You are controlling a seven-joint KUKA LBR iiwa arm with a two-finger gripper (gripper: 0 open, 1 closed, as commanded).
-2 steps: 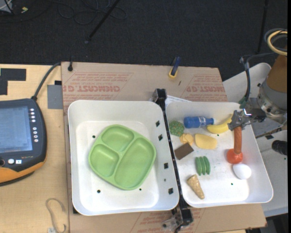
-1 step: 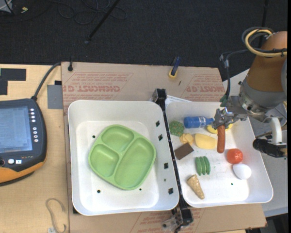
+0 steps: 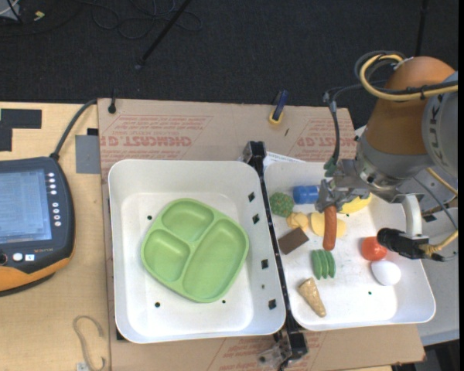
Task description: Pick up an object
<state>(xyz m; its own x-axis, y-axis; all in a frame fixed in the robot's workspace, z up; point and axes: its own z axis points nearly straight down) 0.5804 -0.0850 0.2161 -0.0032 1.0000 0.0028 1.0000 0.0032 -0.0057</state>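
Reaching in from the right, the grey arm with its orange band has its gripper (image 3: 330,205) low over the far part of the right bin (image 3: 417,308), right in the crowd of toy food. A red sausage-shaped piece (image 3: 329,229) hangs or stands just under the gripper, upright, its top end meeting the gripper body. Whether the claw is clamped on it I cannot tell; the wrist hides that spot from where I stand.

Around it lie the other candidates: a blue block (image 3: 305,194) just left of the gripper, a green broccoli-like lump (image 3: 281,203) further left, a yellow piece (image 3: 356,202) to the right, a pale yellow piece (image 3: 303,222) touching the sausage's left side, a brown slab (image 3: 293,241), a green ribbed piece (image 3: 322,263), a tan cone (image 3: 312,297) near the front, a red piece (image 3: 373,248) and a white egg (image 3: 386,273) over to the right.

The left bin (image 3: 124,207) holds a green divided plate (image 3: 195,248).

I judge the step to be the grasp itself, at or just around closing. Next comes a straight lift, slow enough to show whether the sausage comes up, without dragging the neighbours that crowd against it.
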